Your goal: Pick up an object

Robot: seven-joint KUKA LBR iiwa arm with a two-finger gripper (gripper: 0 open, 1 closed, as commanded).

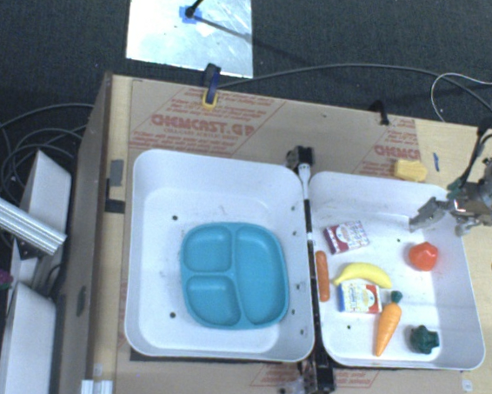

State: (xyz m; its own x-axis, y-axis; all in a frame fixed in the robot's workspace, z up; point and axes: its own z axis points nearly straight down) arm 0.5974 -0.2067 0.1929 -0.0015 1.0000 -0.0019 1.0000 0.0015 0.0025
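A carrot (387, 327), orange with green top, lies below the spread, empty hand (444, 214).

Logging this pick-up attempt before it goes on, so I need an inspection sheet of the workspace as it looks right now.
Surface: bench bears two white bins; left bin, right bin.
Job's things: right bin holds a tomato, banana, carrot, sausage, two small cartons and a dark green piece.
Clutter: blue divided plate in left bin; yellow block on bench behind right bin.
Grippers: pincer above the right bin's rear right part, holding nothing seen.
Cables: several across the floor and behind the bench.
Surroundings: dark carpet, shiny sheet, metal rail at left.
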